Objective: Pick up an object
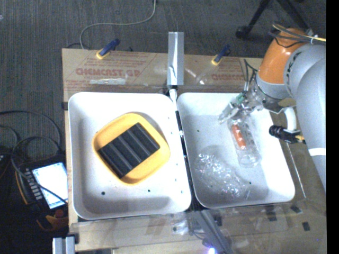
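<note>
Dark carpet floor (42, 15); chair base (270, 4).

Light fell evenly from above, bright on the white bins (85, 194), dim on the surrounding floor (32, 30). Shadows were soft. The picture was grainy and slightly blurred throughout.

Yellow tray (132, 148) with black ribs; white bins (85, 194).

One fixed overhead camera, slanted down, both bins (79, 142)
</note>
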Robot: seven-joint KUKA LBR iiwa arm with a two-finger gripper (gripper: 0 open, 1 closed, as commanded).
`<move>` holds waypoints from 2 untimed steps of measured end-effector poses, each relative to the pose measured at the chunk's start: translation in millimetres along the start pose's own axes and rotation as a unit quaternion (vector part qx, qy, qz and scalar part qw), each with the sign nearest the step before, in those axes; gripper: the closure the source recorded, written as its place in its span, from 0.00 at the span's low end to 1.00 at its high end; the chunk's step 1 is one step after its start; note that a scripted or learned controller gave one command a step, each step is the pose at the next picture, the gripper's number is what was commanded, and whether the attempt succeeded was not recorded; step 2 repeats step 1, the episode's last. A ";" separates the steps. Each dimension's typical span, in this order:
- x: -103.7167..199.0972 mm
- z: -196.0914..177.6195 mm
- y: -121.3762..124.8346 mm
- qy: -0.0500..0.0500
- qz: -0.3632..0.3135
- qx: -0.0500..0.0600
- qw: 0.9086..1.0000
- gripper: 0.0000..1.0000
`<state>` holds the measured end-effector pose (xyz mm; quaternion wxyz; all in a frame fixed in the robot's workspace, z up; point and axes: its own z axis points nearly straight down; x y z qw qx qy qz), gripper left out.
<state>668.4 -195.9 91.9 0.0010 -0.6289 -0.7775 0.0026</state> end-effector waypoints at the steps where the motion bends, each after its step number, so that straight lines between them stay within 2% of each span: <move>1: 53.2 -74.6 11.4 0.001 -0.005 -0.003 1.000 1.00; 2: 53.2 -74.6 11.4 0.001 -0.005 -0.003 1.000 1.00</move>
